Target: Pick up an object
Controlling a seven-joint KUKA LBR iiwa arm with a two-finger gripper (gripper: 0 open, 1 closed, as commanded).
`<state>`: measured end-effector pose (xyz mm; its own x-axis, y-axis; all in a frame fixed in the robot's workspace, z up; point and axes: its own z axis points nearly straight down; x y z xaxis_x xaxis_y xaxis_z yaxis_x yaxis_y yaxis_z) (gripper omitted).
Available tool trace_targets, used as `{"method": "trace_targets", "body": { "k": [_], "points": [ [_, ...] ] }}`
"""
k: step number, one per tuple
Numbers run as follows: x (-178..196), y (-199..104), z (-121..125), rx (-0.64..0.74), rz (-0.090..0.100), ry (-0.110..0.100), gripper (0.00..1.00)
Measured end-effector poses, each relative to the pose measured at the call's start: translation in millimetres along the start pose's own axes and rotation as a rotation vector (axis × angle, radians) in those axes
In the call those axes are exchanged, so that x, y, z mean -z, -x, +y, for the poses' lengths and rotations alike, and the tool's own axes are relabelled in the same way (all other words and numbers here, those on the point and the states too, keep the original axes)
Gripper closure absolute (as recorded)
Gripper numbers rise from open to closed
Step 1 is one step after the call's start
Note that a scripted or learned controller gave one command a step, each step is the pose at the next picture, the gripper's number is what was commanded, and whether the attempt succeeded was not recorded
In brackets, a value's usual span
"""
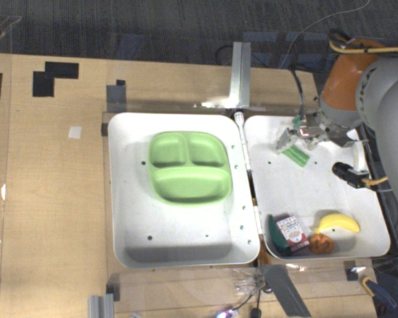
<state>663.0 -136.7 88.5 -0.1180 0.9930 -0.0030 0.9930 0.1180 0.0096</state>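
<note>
- The wooden bench (46,197) fills the frame from left to right, with black angular marks (53,77) on it at the upper left.
- The grey arm (385,91) comes in at the upper right edge, its orange band toward the upper bench edge.
- The left bin (126,230) sits at the centre of the frame.
- The right bin (298,191) lies against it on the right, with a metal strip between the two.
- A green divided plate (189,166) lies flat in the upper middle of the left bin, two small compartments above one long one.
- The gripper (305,134) hangs over the upper part of the right bin. How far its jaws stand apart cannot be made out, and nothing is seen clamped in them.
- A yellow banana (338,224) lies at the lower right of the right bin.
- A small printed box (291,228) lies at the lower left of that bin, leaning on a dark green thing (274,229).
- A green block (295,156), tilted, lies on the bin floor just below the gripper. Whether they touch is unclear.
- A small brown thing (322,244) sits between box and banana.
</note>
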Motion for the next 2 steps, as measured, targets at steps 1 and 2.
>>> {"method": "trace_targets", "body": {
  "k": [1, 2],
  "points": [
    [99.3, -85.2, 18.7, -0.077, 0.002, -0.002, 0.00],
    [101.0, -82.7, 18.0, 0.089, 0.002, -0.004, 0.00]
  ]
}}
